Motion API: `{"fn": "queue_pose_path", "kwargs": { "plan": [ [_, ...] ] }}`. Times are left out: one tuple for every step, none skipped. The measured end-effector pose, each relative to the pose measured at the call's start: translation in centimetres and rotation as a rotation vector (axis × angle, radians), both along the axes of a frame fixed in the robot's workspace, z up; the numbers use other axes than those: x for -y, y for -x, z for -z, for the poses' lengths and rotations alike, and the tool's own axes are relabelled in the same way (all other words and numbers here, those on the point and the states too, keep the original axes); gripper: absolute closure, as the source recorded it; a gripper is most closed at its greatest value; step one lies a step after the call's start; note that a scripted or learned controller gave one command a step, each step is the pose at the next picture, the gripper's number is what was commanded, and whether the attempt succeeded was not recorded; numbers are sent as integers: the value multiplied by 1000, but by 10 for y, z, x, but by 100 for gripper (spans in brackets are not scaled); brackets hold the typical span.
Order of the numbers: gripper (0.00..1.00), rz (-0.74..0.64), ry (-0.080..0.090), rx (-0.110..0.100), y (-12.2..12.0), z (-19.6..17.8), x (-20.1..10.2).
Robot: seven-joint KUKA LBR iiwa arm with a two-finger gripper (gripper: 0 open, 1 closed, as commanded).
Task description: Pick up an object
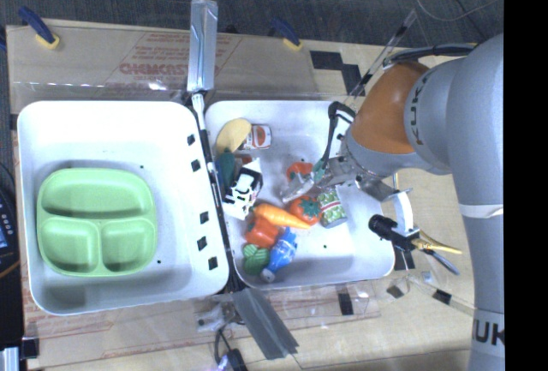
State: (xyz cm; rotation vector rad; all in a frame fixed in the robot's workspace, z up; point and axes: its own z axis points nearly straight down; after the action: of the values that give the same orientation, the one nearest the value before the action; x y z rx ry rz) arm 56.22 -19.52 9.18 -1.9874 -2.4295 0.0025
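- Two white bins side by side on the bench: left bin (34,189), right bin (377,262).
- Left bin: one green divided tray (96,219), lying toward its left wall.
- Right bin: heap of small objects against its left wall and centre, including a carrot (281,215), a blue bottle (281,251), a banana (231,135) near the far-left corner.
- Gripper (315,182): low over the heap at bin centre, just above the carrot; whether the jaws are apart or closed cannot be told.
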Motion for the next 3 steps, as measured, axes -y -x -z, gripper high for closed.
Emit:
{"fn": "queue_pose_path", "kwargs": {
  "plan": [
    [100,-5,0,0,0,-10,0],
    [100,86,0,6,-69,-121,-53],
    [0,88,1,1,-68,-119,-52]
  ]
}}
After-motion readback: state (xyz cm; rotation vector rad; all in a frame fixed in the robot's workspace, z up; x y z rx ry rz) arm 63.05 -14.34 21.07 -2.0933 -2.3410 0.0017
